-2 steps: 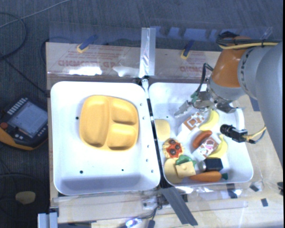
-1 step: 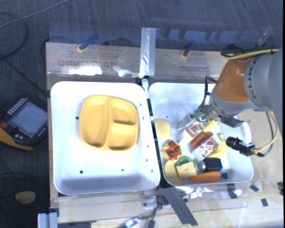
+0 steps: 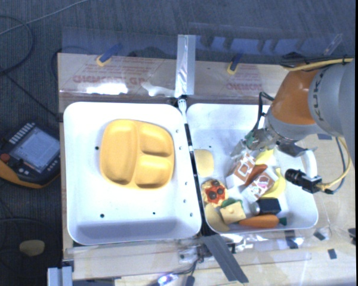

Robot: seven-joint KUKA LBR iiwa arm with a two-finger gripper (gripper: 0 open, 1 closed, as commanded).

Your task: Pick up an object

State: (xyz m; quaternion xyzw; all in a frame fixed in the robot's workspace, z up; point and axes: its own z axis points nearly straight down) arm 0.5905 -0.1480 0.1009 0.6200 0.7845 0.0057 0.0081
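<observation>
Lying nearest the camera, along the front wall of the right bin [image 3: 310,216], an orange carrot-shaped piece [image 3: 259,221] is resting beside a small black block [image 3: 268,206] and a green-and-cream piece [image 3: 231,211]. Behind them, a red piece with dark spots [image 3: 214,190], a pale yellow disc [image 3: 203,158] and a brown-and-white packet [image 3: 249,170] are crowding the same bin. Reaching in from the right, the arm [image 3: 313,100] is hanging over the bin's rear half, with the claw [image 3: 255,140] sitting just above the packet; whether it is spread or pressed together cannot be told. Left of the divider, the left bin [image 3: 83,219] is carrying a yellow sectioned tray [image 3: 137,154]. Off the bench [image 3: 71,70], a handheld pendant [image 3: 27,154] is lying on the floor.
</observation>
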